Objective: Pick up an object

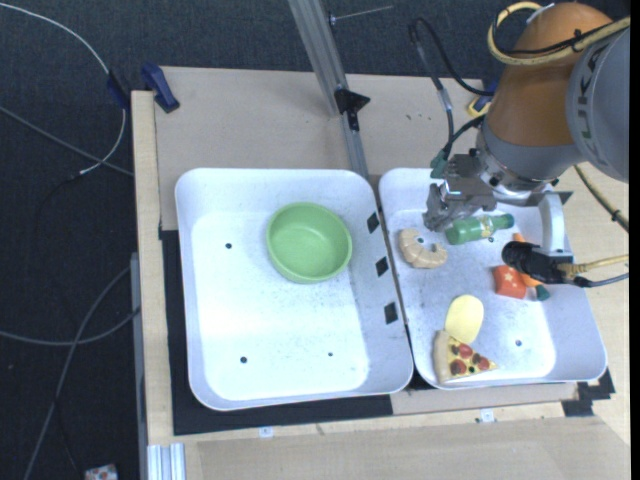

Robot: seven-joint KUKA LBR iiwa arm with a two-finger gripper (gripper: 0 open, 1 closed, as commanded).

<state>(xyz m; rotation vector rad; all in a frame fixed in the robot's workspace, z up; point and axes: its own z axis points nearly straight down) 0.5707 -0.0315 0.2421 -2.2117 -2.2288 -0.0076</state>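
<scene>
One fixed camera above the bench (pixel 250 98), looking down at a slant, mid-distance; both white bins (pixel 200 268) fit in frame, arm (pixel 550 78) enters from the right edge.

Colours around the gripper

Green bottle (pixel 480 229) beside the gripper (pixel 447 211); tan pastry (pixel 422 249) just below; a light green bowl (pixel 309 241) (speckled white bin (pixel 215 298)) farther left; yellow, red-dotted pizza slice (pixel 460 356) well below.

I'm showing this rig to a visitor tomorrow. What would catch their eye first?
Probably the green bowl, alone in the left bin. Then the grey and orange arm reaching from the right, its gripper low over the right bin beside a green bottle and a pizza slice.
</scene>
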